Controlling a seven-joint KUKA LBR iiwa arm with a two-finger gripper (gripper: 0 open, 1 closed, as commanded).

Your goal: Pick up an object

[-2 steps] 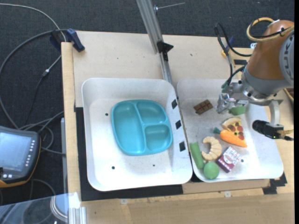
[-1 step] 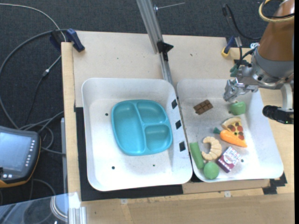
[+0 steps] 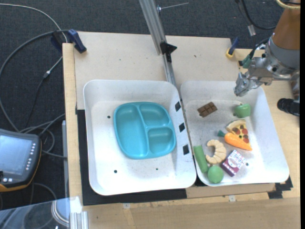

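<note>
Camera view, starting at the near edge of the right bin (image 3: 279, 149): a green ball (image 3: 215, 174) sits in the front corner, with a small purple carton (image 3: 234, 162) just beside it on the right and a green stick-shaped piece (image 3: 200, 158) along the bin's left wall. Behind these lie a curled shrimp-like toy (image 3: 217, 151), an orange carrot (image 3: 238, 141) and a pizza slice (image 3: 238, 128), all crowded together and touching or nearly so. Farther back a brown chocolate piece (image 3: 207, 109) lies alone on bare floor, and a green apple-like toy (image 3: 242, 110) sits near the right wall. The left bin (image 3: 95, 128) holds a blue divided plate (image 3: 143, 129).

At the far right, the gripper (image 3: 241, 88) hangs over the back part of the right bin, its tip pointing down. Whether its jaws are apart or together cannot be told from here; nothing is seen between them.

The nearest candidate appears to be the green apple-like toy, which lies just toward the camera from the gripper tip, almost directly under its line. It is roundish, so no long axis matters much. The chocolate piece lies to the tip's left, its long side running roughly left to right. A short drop and slight pull toward the front would likely meet the apple-like toy.
</note>
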